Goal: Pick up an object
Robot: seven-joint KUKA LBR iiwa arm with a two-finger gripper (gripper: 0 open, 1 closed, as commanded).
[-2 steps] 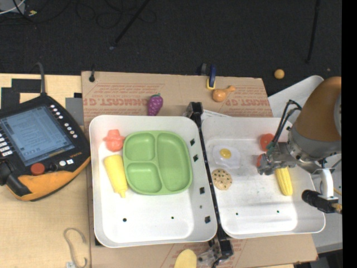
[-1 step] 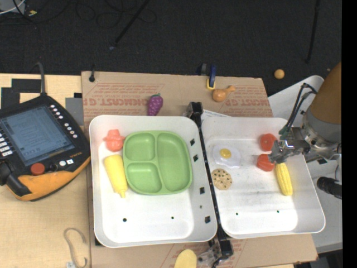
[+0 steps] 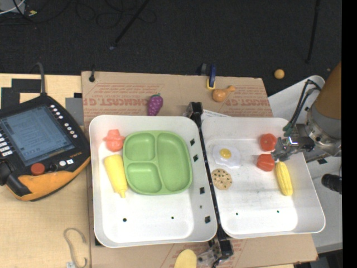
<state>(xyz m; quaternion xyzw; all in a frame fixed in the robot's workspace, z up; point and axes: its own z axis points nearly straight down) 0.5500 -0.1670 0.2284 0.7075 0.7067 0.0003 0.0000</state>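
- Camera view looks down on both bins; my gripper [image 3: 285,147] sits over the right bin [image 3: 262,219], at its far right side, reaching in from the right.
- My fingers are too small and too tangled with the wrist hardware to read; I cannot tell whether they are spread or clenched, and I see nothing clearly between them.
- I judge I am here because three toys crowd this corner: a red tomato [image 3: 268,142], a second red piece [image 3: 265,162] and a yellow corn cob [image 3: 284,178].
- Nearest my tips is the lower red piece, just beside them; it looks small, rounded and glossy.
- Corn lies lengthwise just below, long and ridged.
- A cookie [image 3: 222,178] and a fried egg [image 3: 225,154] lie farther left, flat, likely harder to pinch.
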